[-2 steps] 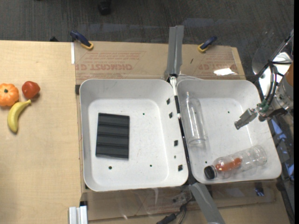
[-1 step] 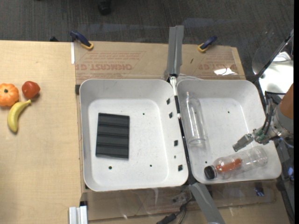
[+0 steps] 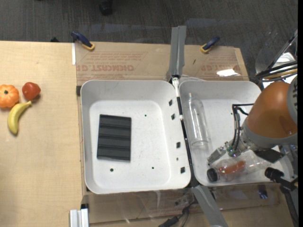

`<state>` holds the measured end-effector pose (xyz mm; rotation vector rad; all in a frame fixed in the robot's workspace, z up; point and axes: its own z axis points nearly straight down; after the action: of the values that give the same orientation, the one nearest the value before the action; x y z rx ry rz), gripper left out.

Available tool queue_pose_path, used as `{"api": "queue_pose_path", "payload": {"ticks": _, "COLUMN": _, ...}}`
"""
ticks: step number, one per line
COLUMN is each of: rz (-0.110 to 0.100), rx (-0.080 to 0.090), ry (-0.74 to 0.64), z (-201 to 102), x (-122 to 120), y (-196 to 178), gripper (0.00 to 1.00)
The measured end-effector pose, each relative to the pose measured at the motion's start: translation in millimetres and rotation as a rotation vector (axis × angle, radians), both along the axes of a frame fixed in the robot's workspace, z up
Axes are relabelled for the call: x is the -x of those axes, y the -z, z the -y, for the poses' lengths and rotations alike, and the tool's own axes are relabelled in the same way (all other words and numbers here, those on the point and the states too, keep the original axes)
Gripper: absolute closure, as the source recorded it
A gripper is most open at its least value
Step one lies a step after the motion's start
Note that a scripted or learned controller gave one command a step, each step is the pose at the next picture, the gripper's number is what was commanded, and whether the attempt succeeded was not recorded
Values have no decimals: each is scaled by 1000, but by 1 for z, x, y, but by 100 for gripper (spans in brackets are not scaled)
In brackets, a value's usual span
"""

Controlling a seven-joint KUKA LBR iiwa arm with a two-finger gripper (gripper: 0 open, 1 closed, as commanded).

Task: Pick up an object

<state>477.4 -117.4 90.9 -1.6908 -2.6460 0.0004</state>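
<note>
Clear bottle (image 3: 235,167) lying in right bin (image 3: 222,90)

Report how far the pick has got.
Done: the arm has reached into the right bin and its end effector sits low over the clear plastic bottle with a black cap near the front edge. In hand: nothing I can confirm, since the bottle looks to be lying on the bin floor. Left: grasp and lift. The clear tube and the black ridged block in the left bin lie untouched.
</note>
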Motion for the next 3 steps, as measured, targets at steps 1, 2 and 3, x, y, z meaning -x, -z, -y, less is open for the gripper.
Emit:
{"api": "queue_pose_path", "payload": {"ticks": 1, "rz": 0, "rx": 1, "ry": 219, "z": 25, "x": -51, "y": -1, "gripper": 0}}
{"api": "queue_pose_path", "payload": {"ticks": 2, "rz": 1, "rx": 2, "ry": 336, "z": 106, "x": -32, "y": -68, "gripper": 0}}
{"api": "queue_pose_path", "payload": {"ticks": 3, "rz": 2, "rx": 3, "ry": 335, "z": 106, "x": -33, "y": -77, "gripper": 100}}
